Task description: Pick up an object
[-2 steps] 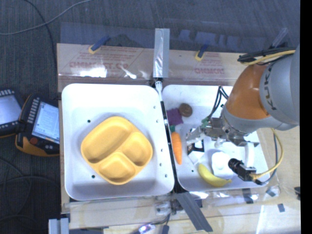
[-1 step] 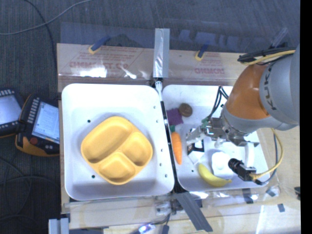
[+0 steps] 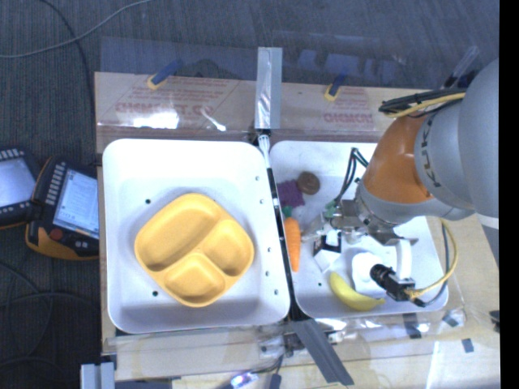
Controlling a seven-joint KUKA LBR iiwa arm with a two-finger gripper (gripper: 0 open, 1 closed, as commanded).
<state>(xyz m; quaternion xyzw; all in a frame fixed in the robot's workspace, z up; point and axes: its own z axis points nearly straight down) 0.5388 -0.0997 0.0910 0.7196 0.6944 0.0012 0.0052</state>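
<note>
In the right bin point(image 3: 324, 157) an orange carrot point(image 3: 291, 242) lies along the left wall. A purple item point(image 3: 289, 192) and a brown round item point(image 3: 308, 182) sit near the far left corner. A yellow banana point(image 3: 352, 292) rests at the near side. My gripper point(image 3: 334, 232) hangs low over the middle of this bin, just right of the carrot and above the banana. A small green piece point(image 3: 331, 211) shows right beside it. The wrist and its cables hide what lies under the gripper, and nothing shows as held.
The left bin point(image 3: 117, 217) holds a yellow divided plate point(image 3: 195, 248). A metal divider point(image 3: 269, 96) stands between the bins at the back. A teach pendant point(image 3: 66, 209) lies on the floor at the left. My grey and orange arm point(image 3: 405, 173) covers the right bin's right side.
</note>
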